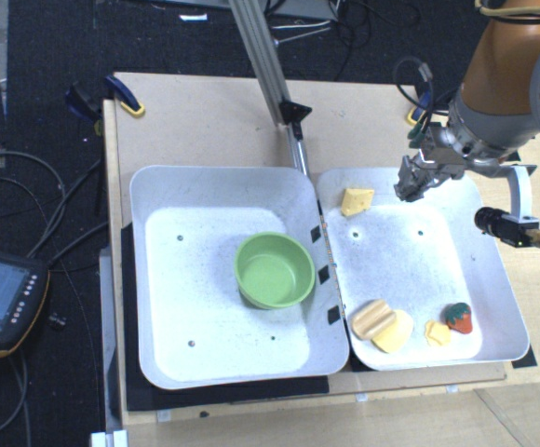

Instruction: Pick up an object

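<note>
Gripper (410, 190), fingers' state too dark to tell, hangs over right bin's (493, 277) upper edge, just right of yellow wedge (357, 200) at frame centre-top — prob. light, stiff; pinch its flat sides.

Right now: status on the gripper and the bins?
Gripper over right bin's far edge, nothing seen in it. Nearest: yellow chunk, apart from it. More pieces along near edge; green bowl in left bin. Nothing blocking.
</note>
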Motion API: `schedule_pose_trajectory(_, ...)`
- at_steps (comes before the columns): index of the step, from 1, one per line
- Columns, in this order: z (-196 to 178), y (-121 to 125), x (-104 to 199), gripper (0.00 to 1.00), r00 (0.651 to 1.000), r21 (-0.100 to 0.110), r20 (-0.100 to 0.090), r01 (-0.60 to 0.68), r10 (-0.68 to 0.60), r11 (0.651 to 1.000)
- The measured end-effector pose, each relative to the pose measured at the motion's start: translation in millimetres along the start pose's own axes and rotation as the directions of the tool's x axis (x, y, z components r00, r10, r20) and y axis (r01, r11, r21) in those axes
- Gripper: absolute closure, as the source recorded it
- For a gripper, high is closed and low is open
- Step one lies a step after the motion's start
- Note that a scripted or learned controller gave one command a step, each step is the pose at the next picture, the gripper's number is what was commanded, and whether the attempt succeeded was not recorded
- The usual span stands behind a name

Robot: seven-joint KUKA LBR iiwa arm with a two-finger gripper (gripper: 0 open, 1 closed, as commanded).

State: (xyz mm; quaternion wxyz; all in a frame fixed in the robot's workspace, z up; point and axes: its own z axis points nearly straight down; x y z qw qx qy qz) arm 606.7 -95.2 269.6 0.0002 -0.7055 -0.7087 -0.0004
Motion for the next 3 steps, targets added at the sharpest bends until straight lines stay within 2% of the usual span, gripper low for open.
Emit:
schedule_pose_trajectory(2, 3.7, -15.6, 109.7, 1.0, 1.0, 0.001, 0.0, 0.001, -0.001, 1.0)
schedule_pose_trajectory(3, 25.7, -19.8, 160.4, 1.0, 1.0, 0.002, 0.0, 0.0, 0.0, 1.0)
